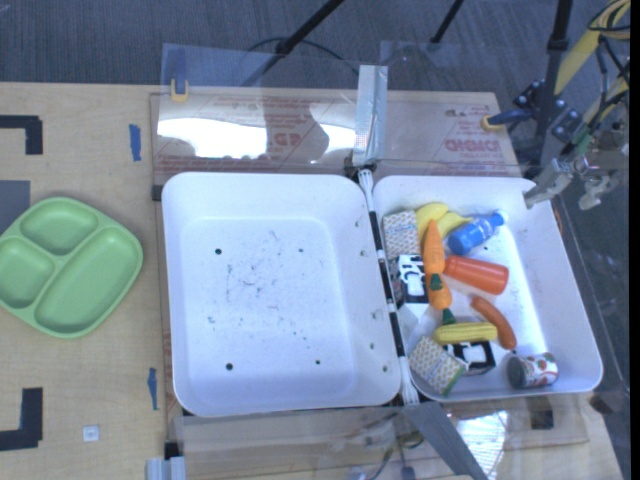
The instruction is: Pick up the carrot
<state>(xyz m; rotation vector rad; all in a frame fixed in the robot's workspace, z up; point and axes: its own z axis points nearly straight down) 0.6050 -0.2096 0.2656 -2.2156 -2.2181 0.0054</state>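
Observation:
The carrot (434, 258) is a slim orange piece lying lengthwise near the left wall of the right bin (560, 268), its green top (447, 317) pointing toward the front. It rests among other toys. A yellow banana (436, 213) touches its far end. A black-and-white box (411, 276) lies along its left side, and an orange cylinder (478, 272) along its right.
Also in the right bin are a blue bottle (472, 233), an orange sausage (494, 321), two patterned sponges (401, 233) (435, 363), a yellow-and-black item (467, 336) and a small can (531, 370). The left bin (265, 283) adjoins it. A green divided plate (65, 265) sits far left.

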